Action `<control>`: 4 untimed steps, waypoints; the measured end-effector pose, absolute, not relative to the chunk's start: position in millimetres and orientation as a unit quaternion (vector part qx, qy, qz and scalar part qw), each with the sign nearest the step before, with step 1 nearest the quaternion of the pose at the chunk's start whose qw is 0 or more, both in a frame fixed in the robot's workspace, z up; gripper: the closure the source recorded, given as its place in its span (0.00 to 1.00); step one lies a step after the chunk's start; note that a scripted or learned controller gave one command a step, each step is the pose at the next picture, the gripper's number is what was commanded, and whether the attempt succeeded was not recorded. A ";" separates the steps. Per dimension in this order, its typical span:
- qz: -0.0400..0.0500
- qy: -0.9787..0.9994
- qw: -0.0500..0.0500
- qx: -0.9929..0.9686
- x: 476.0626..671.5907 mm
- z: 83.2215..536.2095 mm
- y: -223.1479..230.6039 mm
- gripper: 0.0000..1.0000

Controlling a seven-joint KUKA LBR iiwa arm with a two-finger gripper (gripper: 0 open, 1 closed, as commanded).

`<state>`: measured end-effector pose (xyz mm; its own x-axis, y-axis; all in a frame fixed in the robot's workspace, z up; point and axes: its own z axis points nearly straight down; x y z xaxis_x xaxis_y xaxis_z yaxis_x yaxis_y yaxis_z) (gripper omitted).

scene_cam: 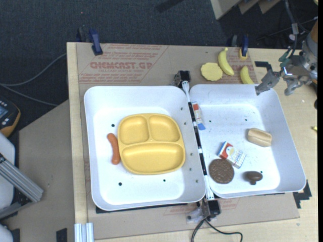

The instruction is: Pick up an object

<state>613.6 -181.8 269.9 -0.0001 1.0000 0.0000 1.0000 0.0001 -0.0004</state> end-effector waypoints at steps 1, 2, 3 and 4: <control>0.003 -0.710 0.009 -0.704 592.8 99.6 -90.1 0.00; -0.004 -0.706 0.000 -0.709 534.5 88.6 -193.7 0.00; -0.003 -0.709 -0.002 -0.706 581.0 87.1 -215.9 0.00; -0.002 -0.709 -0.003 -0.705 641.0 85.4 -178.4 0.00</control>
